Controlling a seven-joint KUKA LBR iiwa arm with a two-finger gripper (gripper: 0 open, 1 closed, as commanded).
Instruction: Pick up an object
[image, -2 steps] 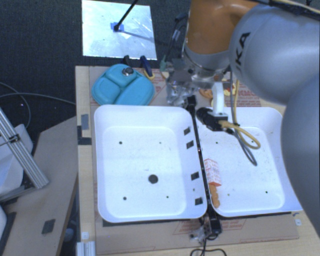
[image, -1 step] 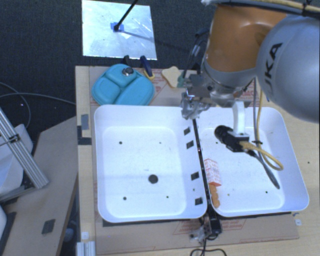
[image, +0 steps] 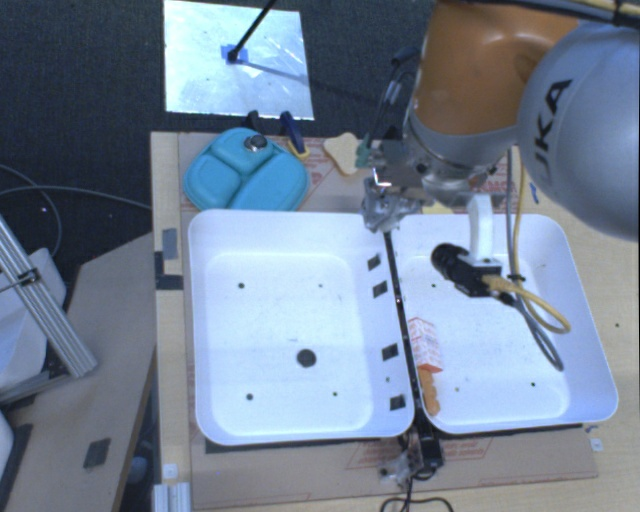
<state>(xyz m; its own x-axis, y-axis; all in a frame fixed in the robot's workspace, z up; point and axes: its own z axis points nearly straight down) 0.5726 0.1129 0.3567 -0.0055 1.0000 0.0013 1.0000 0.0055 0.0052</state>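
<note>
Counter (image: 168, 350), bearing two white bins side by side
Left bin (image: 260, 300): held one small dark round piece (image: 306, 357), toward the near middle
Right bin (image: 480, 385): held one orange-and-white packet (image: 425, 352), which lay along the left wall at the near end
Pincer (image: 385, 215): hung over the far end of the divide between the bins, well apart from both items; wide or narrow could not be told
Beyond the bins, far side: blue tray (image: 245, 172) and pale flat piece (image: 343, 152) lay on the counter
</note>
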